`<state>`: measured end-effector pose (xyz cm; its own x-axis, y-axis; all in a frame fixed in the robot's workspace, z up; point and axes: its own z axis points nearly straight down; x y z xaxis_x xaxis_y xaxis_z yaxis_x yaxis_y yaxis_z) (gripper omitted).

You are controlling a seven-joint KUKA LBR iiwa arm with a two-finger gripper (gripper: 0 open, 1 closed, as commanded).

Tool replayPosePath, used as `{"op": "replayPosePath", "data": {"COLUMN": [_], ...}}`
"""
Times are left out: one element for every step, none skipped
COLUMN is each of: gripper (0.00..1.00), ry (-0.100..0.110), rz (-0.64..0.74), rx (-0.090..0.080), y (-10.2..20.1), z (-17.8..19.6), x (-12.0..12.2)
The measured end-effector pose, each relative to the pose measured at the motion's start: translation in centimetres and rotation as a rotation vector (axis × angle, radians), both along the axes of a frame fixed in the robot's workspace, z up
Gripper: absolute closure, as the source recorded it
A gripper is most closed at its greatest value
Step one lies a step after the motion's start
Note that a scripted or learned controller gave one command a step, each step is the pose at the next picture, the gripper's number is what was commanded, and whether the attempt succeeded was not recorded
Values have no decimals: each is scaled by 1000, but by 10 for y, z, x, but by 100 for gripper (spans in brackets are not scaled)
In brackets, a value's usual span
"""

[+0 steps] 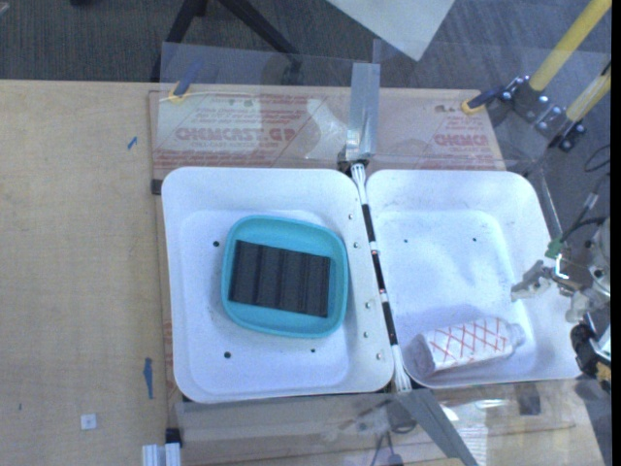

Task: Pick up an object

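A teal dish (284,276) with a black ribbed insert lies in the middle of the left bin (194,212). A white bottle with a red criss-cross label (464,344) lies on its side near the front edge of the right bin (446,221), cap pointing right. My gripper (549,278) is partly in view at the right rim of the right bin, above and to the right of the bottle and apart from it. Nothing shows in its grasp.
A clear plastic sheet with red lettering (243,134) lies behind the bins. A metal divider (364,115) stands at the back between them. Yellow-handled tools (563,47) sit at the far right. Bare wooden bench (68,260) extends to the left.
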<state>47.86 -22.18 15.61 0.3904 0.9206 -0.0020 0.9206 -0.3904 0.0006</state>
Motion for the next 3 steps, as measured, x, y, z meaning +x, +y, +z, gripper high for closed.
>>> {"op": "replayPosePath", "data": {"gripper": [0,0,0], "ry": [1,-1,2], "rz": [497,140,322], "rx": [3,0,4], "y": [13,-3,24], "z": [-3,11,-34], "x": [1,0,1]}}
